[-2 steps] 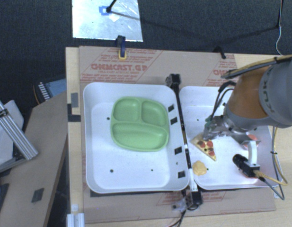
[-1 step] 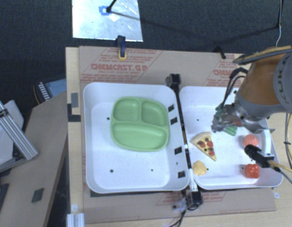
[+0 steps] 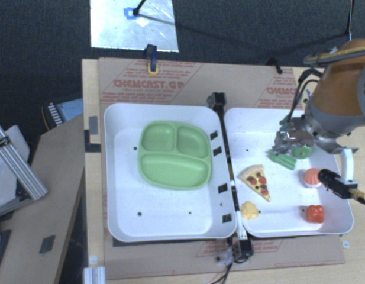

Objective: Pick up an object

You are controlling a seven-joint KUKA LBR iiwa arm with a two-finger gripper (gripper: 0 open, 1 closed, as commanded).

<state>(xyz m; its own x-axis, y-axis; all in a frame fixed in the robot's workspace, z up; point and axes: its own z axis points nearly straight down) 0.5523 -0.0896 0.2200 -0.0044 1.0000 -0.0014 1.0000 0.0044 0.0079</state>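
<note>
Camera view: gripper [image 3: 284, 146] hovering over right bin [image 3: 253, 220].
It is touching a green toy [image 3: 282, 159]; finger opening and grasp cannot be made out.

Two white bins on the bench: left bin [image 3: 120, 218], right bin [image 3: 253, 129]. Left bin: one green divided plate [image 3: 173, 154]. Right bin, five pieces: one pizza slice [image 3: 256, 181], one yellow lump [image 3: 249, 209] at 6 o'clock of it, one green piece [image 3: 283, 160], one pink-and-white piece [image 3: 312, 177], one red piece [image 3: 314, 213].
</note>
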